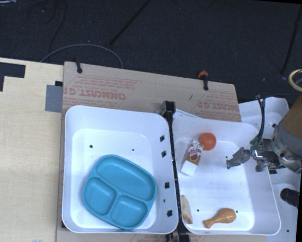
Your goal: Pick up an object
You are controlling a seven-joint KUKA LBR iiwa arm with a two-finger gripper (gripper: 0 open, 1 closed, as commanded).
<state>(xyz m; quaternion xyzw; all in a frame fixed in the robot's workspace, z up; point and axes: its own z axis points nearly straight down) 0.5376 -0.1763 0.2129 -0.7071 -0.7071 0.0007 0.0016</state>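
Note:
My gripper hangs over the right side of the right bin, with nothing seen in it. To its left lie an orange-red ball and a small white bottle with a brown label, both apart from the gripper. A tan toy drumstick rests near the bin's front. A pale bread-like piece sits against the front left wall.
The left bin holds a blue divided plate. A black clamp strip runs between the two bins. The arm's grey wrist and orange band stand over the right bin's right rim.

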